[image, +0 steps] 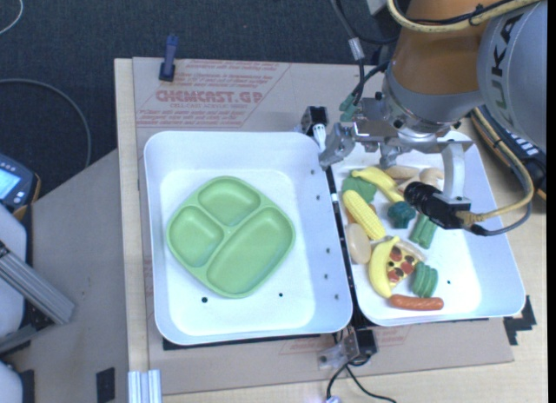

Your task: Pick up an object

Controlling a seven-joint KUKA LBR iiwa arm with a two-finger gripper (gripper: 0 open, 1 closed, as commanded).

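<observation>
Looking down from the camera view: my gripper (395, 145) hangs over the far end of the right bin (504, 281), and honestly I can't tell from here if it's wide or narrow, or whether anything is in it. All the pickable stuff is toy food piled in that bin. There's a banana (375, 179) just under my wrist, with a corn cob (363, 213) beside it. A pizza slice (389, 264) lies nearer the front, and a red sausage (415, 302) sits along the front wall. The left bin (156, 219) has a green divided plate (230, 234) lying flat in it. Both bins rest on a printed cardboard sheet (208, 89).
</observation>
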